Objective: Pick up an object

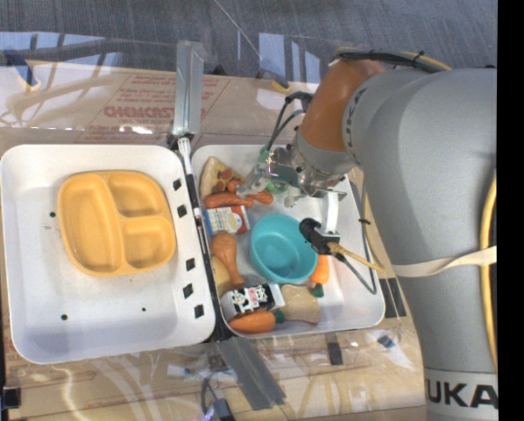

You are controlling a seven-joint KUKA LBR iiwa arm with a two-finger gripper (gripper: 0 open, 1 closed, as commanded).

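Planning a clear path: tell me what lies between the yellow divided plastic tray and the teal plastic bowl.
In the camera view, between the yellow divided plastic tray and the teal plastic bowl lie the bins' adjoining white rims and a toy chicken drumstick.

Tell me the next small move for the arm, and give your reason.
Probably a short descent toward the hot dog. The gripper sits over the right bin's top left corner, next to that piece, and nothing shows between its fingers.

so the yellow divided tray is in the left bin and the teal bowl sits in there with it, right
Not quite. The yellow divided tray does lie in the left bin, but the teal bowl is in the right bin, among the toy food beside the arm. The camera view shows the tray lying apart from the bowl.
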